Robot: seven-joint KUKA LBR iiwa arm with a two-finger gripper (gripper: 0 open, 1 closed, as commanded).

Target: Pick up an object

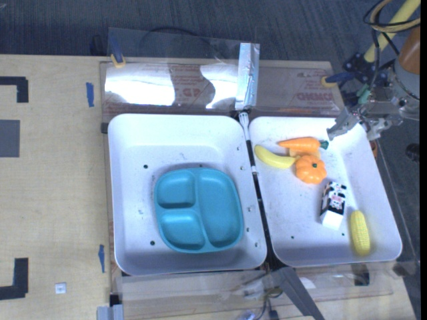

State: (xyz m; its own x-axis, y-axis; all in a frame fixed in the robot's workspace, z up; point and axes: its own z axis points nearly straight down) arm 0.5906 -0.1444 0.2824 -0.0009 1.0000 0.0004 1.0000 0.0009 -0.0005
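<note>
While poised over the far right corner of the right bin [383, 199], not touching any toy: gripper [352, 127], fingers apart with nothing between them, one pale finger [337, 129] slanting down toward the green top of the carrot [300, 143] and stopping just short of it. Nearest to that finger, the carrot itself: orange, lying on its side, pointed end toward the divider, leafy end toward the gripper. Just below and touching it, a small orange pumpkin [311, 169] with a green stem. Left of the pumpkin, a yellow banana [272, 157], curved, tucked under the carrot's tip. Nearer the camera, a black-and-white cow-patterned milk carton [333, 204], tipped on its side. Beside that, close to the bin's right wall, a yellow corn cob [360, 232] lying lengthwise. Above the gripper, reaching in from the right edge: grey wrist of the arm [393, 102], bent down over the bin's corner, trailed by looped yellow cables [393, 15]. Across the divider, in the left bin [133, 145]: a teal divided plate [199, 209] with three compartments, sitting alone, well apart from the gripper.
</note>
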